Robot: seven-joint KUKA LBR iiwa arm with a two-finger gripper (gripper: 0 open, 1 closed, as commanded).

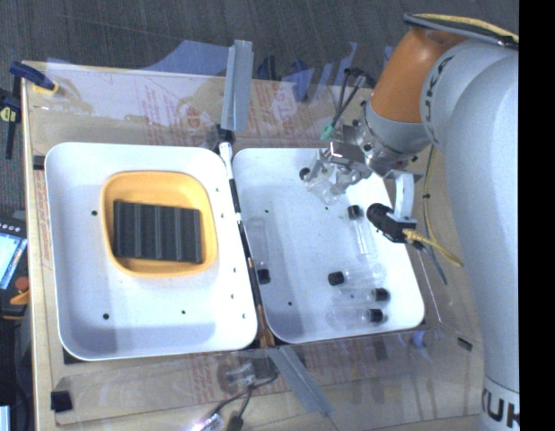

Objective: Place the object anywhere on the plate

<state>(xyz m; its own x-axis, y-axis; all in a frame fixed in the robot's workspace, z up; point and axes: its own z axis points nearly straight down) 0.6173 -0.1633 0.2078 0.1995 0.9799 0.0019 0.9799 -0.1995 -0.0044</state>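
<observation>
Two shallow white bins were set side by side on a wooden bench [125,106]: the left bin [80,321] and the right bin [286,312], w/ edges touching along a dark centre seam. A grey metal bar [236,83] was seen upright behind the seam. A blue clamp [35,74] was fixed at the bench's far-left corner. A handheld device w/ lit screen [3,259] lay off the bench's left edge. Dark grey carpet [125,7] was seen beyond the bench.
</observation>
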